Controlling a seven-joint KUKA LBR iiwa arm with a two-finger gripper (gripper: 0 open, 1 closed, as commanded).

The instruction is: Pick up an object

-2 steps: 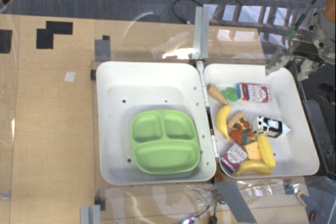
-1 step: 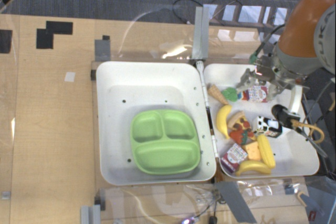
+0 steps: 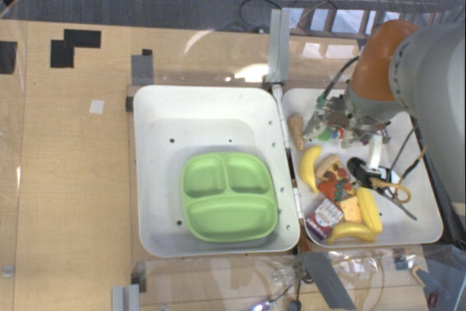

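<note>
Toys filled the right bin (image 3: pixel 429 229), and my hand (image 3: pixel 342 124) hovered over its far side; whether it was wide or narrow I could not tell. Nearest lay a yellow banana (image 3: pixel 310 168), curved, just to the near-left, with a slice of pizza (image 3: pixel 335 175) beside it.

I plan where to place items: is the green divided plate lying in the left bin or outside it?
In: the green plate lies flat inside the left bin, its white floor showing all around.
</note>
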